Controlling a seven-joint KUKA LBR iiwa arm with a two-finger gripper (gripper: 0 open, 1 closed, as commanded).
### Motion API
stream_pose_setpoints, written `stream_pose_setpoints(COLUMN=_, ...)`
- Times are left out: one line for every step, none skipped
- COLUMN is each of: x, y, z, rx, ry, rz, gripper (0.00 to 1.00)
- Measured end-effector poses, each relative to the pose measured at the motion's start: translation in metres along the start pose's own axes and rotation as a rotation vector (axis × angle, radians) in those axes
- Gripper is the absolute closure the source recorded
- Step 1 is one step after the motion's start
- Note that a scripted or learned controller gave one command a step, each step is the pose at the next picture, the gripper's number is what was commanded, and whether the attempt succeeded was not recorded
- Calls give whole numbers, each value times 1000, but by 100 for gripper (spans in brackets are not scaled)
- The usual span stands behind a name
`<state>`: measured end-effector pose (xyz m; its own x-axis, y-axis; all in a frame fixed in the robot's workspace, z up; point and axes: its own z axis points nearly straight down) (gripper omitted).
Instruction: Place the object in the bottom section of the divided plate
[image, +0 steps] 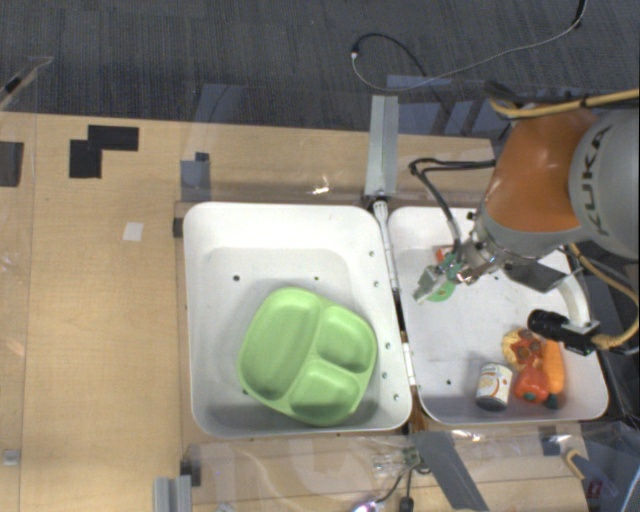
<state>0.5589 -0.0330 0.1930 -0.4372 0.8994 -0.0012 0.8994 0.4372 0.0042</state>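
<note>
A light green divided plate (308, 355) lies in the left white bin (215, 260), with one long section on its left and two smaller ones on its right. My gripper (438, 283) hangs over the upper left part of the right bin (440, 385), near the wall between the bins. Something small, greenish with a bit of red, shows at its tip, too small to identify. In the right bin's lower right corner lie a small can (492, 387), an orange vegetable-shaped toy (546, 372) and a yellow-red item (518, 347).
The grey arm with its orange band (540, 180) covers the right bin's upper right. A black cylindrical piece (560, 331) sticks out just above the toys. Cables run behind the bins. A metal divider (390, 290) separates the bins.
</note>
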Motion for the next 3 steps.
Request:
stream_pose_setpoints(x=91, y=10, z=-63, rx=-2, ry=-1, rz=-70, gripper=100)
stream_pose_setpoints(x=155, y=23, z=-71, rx=-2, ry=0, rz=-133, gripper=100)
stream_pose_setpoints(x=199, y=33, z=-102, rx=1, ry=1, rz=299, gripper=100)
